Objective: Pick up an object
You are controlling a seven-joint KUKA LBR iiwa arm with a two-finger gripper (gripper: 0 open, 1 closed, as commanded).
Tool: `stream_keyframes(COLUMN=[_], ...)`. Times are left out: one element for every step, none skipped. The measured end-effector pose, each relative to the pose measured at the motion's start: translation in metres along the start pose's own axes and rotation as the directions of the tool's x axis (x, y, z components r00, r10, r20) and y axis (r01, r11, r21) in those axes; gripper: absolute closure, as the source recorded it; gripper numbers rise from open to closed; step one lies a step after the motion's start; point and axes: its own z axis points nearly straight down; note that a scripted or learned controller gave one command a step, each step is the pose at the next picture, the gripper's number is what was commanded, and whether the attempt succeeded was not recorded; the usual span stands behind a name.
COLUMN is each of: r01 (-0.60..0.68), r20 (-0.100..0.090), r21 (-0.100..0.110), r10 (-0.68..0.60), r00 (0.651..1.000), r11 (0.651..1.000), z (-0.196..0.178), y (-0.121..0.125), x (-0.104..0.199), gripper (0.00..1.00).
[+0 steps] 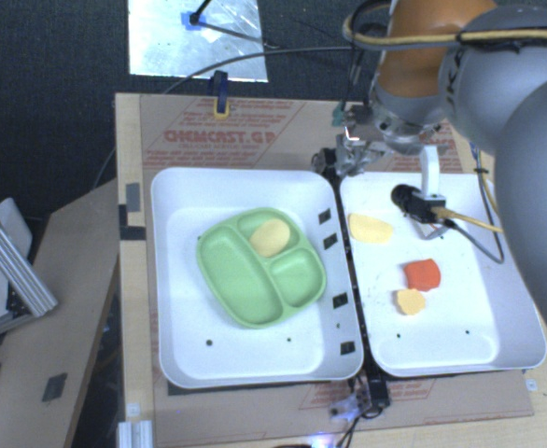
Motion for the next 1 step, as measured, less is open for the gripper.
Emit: stream_keyframes(r01=[-0.001], r20=[0.0], r21=[0.0], r10=[0.001], r00=[1.0], r11=[1.0], z=[0.013], y=[0.0026], x=[0.0503], gripper=[1.0])
